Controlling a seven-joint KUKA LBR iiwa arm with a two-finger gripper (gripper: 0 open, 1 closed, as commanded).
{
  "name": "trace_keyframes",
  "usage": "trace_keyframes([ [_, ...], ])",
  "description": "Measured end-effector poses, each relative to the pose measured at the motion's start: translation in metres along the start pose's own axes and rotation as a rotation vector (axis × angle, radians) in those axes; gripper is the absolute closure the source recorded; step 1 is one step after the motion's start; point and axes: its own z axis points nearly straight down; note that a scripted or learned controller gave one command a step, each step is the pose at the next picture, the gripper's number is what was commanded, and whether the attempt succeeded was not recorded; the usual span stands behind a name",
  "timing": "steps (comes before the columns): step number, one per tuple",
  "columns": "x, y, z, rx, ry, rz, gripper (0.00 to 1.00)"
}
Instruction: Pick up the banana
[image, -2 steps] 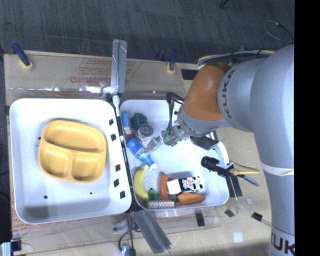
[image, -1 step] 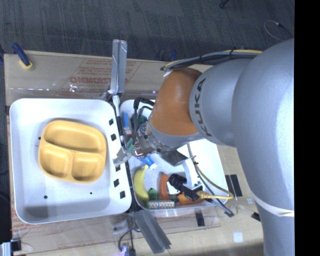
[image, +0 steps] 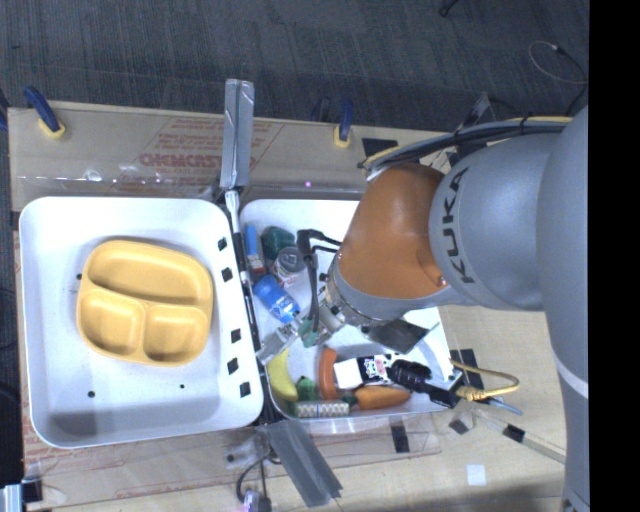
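Observation:
The banana (image: 281, 376) is yellow with a green tip and lies in the near left corner of the right bin (image: 300, 212), against its left wall. My gripper (image: 304, 333) reaches down into that bin just above and to the right of the banana, mostly hidden under the arm's orange band (image: 392, 240). Nothing can be seen held in it.
A blue bottle (image: 272, 297), a clear jar (image: 290, 262) and a teal item (image: 274, 240) lie behind the gripper. An orange carrot (image: 381, 398), a red-orange piece (image: 328, 368) and a green item (image: 305, 389) sit beside the banana. The left bin (image: 60, 400) holds a yellow divided tray (image: 146, 300).

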Motion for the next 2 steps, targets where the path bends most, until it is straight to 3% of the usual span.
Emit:
trace_keyframes([
  [1,0.063,0.038,0.0,0.0,-0.002,-0.253,0.0],
  [2,0.093,0.086,0.099,-0.002,-0.003,-0.475,0.0],
])
